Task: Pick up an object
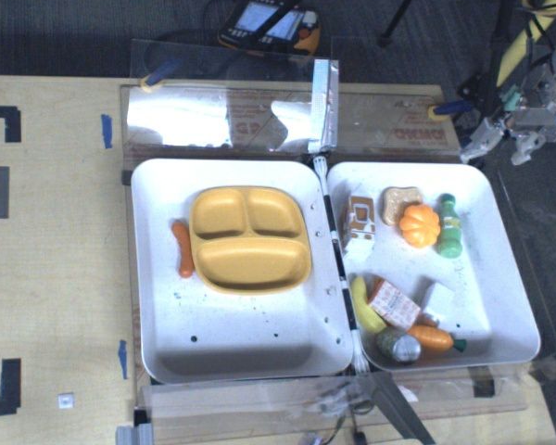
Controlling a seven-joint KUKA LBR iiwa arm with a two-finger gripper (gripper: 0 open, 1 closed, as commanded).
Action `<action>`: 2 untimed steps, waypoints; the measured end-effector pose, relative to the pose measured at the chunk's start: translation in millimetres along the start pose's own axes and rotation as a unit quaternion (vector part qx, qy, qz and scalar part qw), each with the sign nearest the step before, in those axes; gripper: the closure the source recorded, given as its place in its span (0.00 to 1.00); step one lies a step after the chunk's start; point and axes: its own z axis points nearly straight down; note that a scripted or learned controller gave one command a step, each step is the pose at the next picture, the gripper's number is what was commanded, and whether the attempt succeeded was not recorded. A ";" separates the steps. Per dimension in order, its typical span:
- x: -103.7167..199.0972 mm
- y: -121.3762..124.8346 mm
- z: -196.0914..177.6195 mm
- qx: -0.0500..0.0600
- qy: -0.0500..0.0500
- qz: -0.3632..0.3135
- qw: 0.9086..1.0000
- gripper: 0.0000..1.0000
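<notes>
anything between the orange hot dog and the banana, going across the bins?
Yes. In the camera view, the yellow divided plate sits between the hot dog and the banana, then the bins' shared rim.

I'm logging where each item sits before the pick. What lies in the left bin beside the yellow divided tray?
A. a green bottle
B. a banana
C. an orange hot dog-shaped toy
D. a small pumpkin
C: the orange hot dog-shaped toy lies along the left edge of the yellow divided tray in the left bin; the banana, green bottle and pumpkin are all in the right bin.
</notes>
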 end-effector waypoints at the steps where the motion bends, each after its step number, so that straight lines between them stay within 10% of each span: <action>1: 18.4 -7.8 167.1 -0.003 -0.001 -0.030 1.000 0.00; 2: 19.8 -5.5 157.1 -0.005 -0.001 -0.032 0.999 1.00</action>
